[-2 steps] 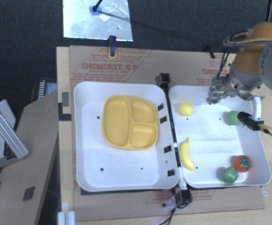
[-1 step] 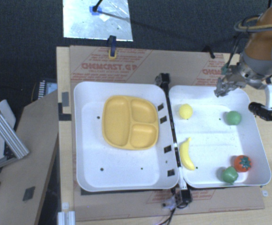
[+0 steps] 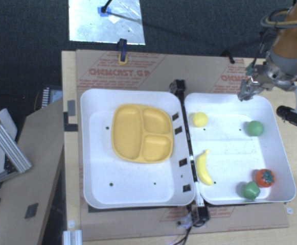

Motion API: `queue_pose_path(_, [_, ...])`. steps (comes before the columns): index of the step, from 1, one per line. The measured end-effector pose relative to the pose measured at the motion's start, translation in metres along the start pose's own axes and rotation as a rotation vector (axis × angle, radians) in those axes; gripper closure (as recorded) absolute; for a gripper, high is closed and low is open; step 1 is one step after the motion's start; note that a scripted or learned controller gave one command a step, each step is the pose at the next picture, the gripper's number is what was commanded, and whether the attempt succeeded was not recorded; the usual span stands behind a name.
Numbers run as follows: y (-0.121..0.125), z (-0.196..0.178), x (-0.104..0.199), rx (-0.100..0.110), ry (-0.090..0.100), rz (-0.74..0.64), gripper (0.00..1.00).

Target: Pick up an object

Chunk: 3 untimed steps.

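Observation:
The right bin (image 3: 225,137) holds a yellow ball-shaped fruit (image 3: 200,119) at its far left, a green round fruit (image 3: 254,128) at the far right, a yellow banana (image 3: 204,168) along the left wall, and a red tomato (image 3: 264,177) beside a green fruit (image 3: 250,190) in the near right corner. My gripper (image 3: 246,93) hangs over the bin's far rim, above and left of the green round fruit. Nothing shows between its tips.
The left bin (image 3: 97,152) carries a yellow divided plate (image 3: 140,132) in its middle. A black clip row (image 3: 181,131) runs between the two bins. Cardboard (image 3: 138,70) lies under both bins, with a yellow clamp (image 3: 122,52) at its far edge.

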<state>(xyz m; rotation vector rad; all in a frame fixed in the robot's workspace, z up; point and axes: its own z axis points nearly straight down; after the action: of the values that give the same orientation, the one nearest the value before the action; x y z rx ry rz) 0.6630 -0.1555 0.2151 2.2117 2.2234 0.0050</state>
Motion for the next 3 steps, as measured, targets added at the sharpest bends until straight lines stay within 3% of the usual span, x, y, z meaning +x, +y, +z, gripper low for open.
queue_pose_path(3, [0.002,0.001,0.186,0.005,0.004,-0.005,1.0])
